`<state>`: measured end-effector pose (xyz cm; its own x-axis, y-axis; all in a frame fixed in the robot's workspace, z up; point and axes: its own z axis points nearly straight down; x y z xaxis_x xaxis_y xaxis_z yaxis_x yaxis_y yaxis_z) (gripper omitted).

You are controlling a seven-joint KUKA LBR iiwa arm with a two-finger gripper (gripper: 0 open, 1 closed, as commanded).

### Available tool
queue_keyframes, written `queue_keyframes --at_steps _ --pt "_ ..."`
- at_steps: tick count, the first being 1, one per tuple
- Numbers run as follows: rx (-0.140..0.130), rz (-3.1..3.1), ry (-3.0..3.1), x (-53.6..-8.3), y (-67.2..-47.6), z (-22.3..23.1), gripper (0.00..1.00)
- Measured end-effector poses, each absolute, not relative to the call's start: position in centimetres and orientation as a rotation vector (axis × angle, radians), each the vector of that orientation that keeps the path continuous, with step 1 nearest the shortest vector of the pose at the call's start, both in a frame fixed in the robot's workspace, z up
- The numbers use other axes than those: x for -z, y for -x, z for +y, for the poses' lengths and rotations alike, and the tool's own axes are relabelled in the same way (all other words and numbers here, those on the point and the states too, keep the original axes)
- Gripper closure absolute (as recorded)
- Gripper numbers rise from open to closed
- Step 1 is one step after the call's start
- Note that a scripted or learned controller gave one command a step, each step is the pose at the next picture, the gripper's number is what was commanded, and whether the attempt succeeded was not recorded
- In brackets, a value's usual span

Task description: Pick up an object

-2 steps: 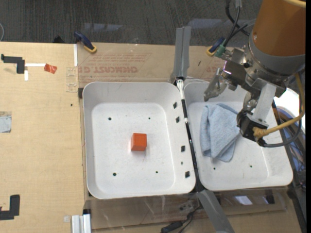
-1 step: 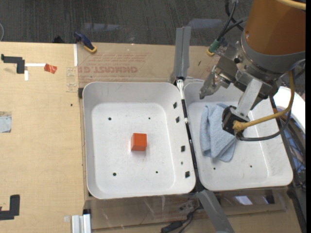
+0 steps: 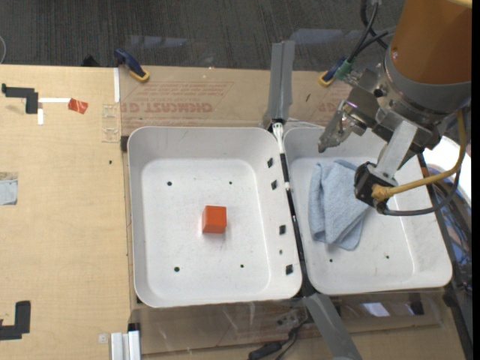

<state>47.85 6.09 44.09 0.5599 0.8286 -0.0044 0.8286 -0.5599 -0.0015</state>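
Nearest, an orange block [image 3: 214, 220] sits alone in the left bin [image 3: 150, 223], a little below its middle, while a crumpled light-blue cloth [image 3: 336, 205] lies in the left part of the right bin [image 3: 420, 261]. Farther back, the gripper [image 3: 331, 142] hangs over the right bin's far left corner, just above the cloth's upper edge, holding nothing visible; whether it is released or clenched cannot be told.
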Motion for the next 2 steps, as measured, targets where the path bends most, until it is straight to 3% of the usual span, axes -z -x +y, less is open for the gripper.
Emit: queue_keyframes --at_steps 2 --pt "0.009 1.446 -2.788 -44.05 -47.81 7.24 0.0"
